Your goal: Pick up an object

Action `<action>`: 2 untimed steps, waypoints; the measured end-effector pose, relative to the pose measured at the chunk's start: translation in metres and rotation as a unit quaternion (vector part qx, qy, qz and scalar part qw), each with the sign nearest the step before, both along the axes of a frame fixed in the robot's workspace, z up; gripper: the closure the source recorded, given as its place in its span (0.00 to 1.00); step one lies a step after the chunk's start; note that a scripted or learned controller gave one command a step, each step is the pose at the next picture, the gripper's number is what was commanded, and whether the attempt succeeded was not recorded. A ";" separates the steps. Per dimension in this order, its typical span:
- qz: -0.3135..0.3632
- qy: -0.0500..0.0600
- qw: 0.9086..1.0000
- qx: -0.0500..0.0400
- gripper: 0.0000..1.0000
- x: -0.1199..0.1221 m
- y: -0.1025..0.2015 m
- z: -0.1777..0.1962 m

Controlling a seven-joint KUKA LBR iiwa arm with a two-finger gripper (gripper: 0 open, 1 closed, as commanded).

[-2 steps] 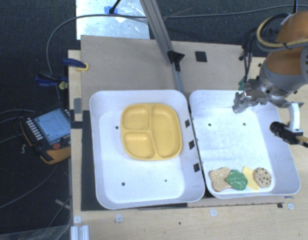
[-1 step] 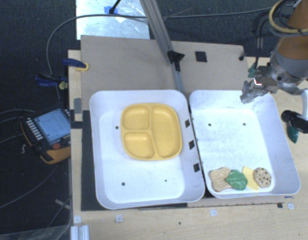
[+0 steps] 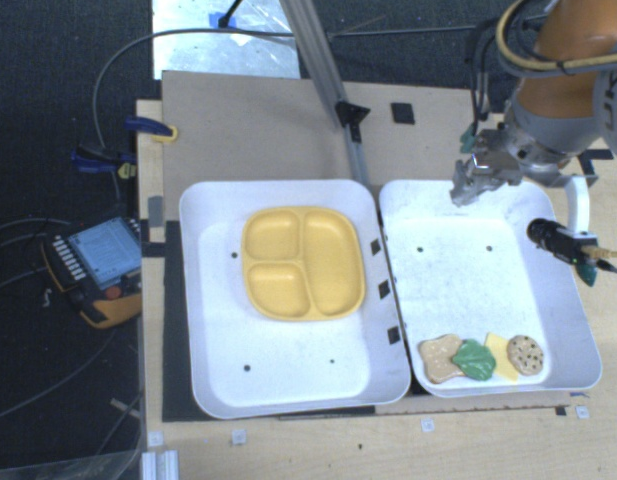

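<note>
Several small food items lie along the near edge of the right bin (image 3: 488,268): a tan bone-shaped piece (image 3: 439,357), a green leafy piece (image 3: 475,359), a yellow wedge (image 3: 501,354) and a round speckled cookie (image 3: 525,354). My gripper (image 3: 469,186) hangs over the far edge of the right bin, well away from those items, with nothing seen between its fingers.
The left bin (image 3: 218,358) holds a yellow three-compartment plate (image 3: 302,263). A grey pole (image 3: 323,58) slants over the back of the bench. A black cylindrical fitting (image 3: 553,238) sticks in over the right bin's right rim. Cables and a blue device (image 3: 96,253) lie left of the bench.
</note>
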State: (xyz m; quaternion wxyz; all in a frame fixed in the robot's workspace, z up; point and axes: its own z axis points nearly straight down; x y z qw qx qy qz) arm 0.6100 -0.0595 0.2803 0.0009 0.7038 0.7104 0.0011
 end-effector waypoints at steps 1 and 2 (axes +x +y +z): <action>0.001 0.001 1.000 0.001 1.00 0.003 0.058 -0.006; 0.000 0.002 1.000 0.001 1.00 0.005 0.104 -0.034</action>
